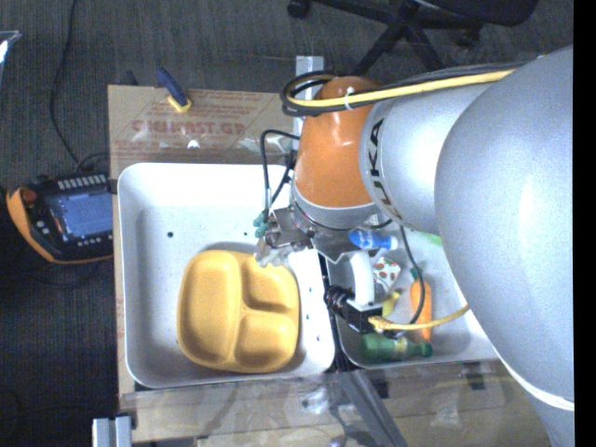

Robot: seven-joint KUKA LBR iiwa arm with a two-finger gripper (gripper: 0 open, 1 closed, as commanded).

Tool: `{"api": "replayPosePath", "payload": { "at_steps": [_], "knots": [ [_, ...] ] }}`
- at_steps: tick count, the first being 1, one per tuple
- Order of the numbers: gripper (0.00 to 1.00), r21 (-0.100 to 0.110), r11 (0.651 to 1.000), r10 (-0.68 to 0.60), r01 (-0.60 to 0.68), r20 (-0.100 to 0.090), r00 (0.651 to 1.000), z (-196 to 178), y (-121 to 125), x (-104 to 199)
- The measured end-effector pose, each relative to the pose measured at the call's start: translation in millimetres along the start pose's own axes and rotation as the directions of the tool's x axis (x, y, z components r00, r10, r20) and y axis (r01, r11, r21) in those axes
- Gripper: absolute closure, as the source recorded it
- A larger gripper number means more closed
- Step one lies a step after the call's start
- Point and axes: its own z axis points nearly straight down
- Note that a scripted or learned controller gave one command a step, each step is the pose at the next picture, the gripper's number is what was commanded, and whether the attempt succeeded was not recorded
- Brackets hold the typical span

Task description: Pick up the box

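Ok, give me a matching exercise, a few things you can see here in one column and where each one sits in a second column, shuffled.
Things:
1. yellow tray
2. green object
3. teach pendant
4. blue clamp

Places:
A. on the floor left of the bench
B. in the left bin
C. on the cardboard sheet behind the bins
D. in the right bin, near its front edge

Pairs: 1-B, 2-D, 3-A, 4-C

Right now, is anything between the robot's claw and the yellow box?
No. In the camera view the gripper sits right at the upper right edge of the yellow box in the left bin; nothing lies between them.
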Motion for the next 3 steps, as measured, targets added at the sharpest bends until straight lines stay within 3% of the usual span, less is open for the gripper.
{"api": "replayPosePath", "payload": {
  "at_steps": [1,2,3],
  "knots": [
    [1.00,0.000,0.991,-0.137,0.137,0.001,0.991,-15,-22,72],
    [1.00,0.002,0.992,-0.123,0.123,0.002,0.992,12,-23,109],
    [1.00,-0.007,0.891,-0.454,0.455,0.003,0.891,81,-19,114]
  ]
}}
